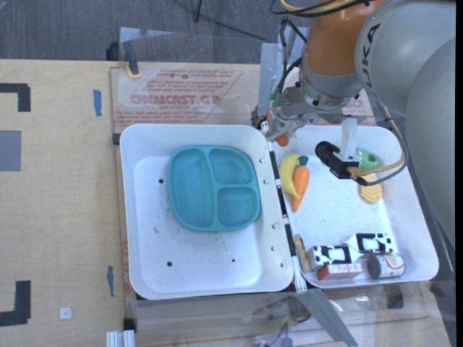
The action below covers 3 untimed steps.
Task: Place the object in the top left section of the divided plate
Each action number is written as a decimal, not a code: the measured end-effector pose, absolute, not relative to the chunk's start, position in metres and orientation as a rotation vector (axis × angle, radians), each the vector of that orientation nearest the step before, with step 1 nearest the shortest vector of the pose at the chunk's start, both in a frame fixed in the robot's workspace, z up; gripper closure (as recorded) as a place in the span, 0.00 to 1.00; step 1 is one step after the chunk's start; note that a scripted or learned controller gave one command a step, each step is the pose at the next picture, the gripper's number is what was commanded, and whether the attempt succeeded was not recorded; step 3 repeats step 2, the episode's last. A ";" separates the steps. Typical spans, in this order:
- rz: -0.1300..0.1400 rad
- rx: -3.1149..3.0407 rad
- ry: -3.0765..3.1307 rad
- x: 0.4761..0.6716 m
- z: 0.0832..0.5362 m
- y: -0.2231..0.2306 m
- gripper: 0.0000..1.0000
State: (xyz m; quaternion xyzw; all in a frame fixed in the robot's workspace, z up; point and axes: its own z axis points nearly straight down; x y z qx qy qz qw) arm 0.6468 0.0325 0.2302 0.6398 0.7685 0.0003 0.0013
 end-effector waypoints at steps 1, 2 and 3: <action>0.001 1.912 2.490 0.667 0.190 0.081 1.00; 0.001 1.912 2.490 0.667 0.190 0.081 0.00; 0.001 1.912 2.490 0.667 0.190 0.081 0.00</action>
